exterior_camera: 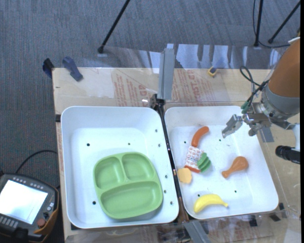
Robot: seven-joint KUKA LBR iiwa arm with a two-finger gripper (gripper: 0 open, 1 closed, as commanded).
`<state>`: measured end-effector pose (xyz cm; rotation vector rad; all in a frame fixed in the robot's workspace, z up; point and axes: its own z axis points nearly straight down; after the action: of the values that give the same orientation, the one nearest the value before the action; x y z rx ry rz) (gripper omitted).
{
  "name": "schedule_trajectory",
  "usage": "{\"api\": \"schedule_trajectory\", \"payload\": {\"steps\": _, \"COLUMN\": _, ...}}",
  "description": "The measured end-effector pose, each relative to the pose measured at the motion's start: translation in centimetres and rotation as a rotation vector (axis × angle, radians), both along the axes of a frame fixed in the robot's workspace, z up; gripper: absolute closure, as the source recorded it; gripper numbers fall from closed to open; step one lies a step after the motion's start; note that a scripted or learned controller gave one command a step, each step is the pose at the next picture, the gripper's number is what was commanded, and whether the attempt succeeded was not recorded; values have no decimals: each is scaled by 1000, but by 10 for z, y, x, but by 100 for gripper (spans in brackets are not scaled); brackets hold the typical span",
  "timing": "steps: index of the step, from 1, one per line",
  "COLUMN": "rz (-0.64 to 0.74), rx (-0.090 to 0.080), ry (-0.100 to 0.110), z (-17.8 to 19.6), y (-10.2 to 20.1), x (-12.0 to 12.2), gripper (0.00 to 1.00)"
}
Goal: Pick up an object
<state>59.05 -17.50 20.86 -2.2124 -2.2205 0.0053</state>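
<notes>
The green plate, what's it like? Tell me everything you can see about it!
The green plate is a light green tray that looks like plastic, with rounded corners. Raised ridges split it into three compartments: two small ones at the back and one long one in front. It lies flat, a bit turned, on the floor of the left bin, toward the front. Nothing sits in it.

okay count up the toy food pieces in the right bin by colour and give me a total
Orange: 3, the sausage, the drumstick and the round piece
Yellow: 1, the banana
Green: 1, the green piece
White and red: 1, the packet
Total: 6
</notes>
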Motion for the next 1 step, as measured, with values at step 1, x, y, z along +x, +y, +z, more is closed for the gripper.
{"api": "schedule_trajectory", "payload": {"steps": 1, "rz": 59, "rx": 3, "ry": 3, "z": -120, "y": -33, "x": -48, "gripper": 0}}
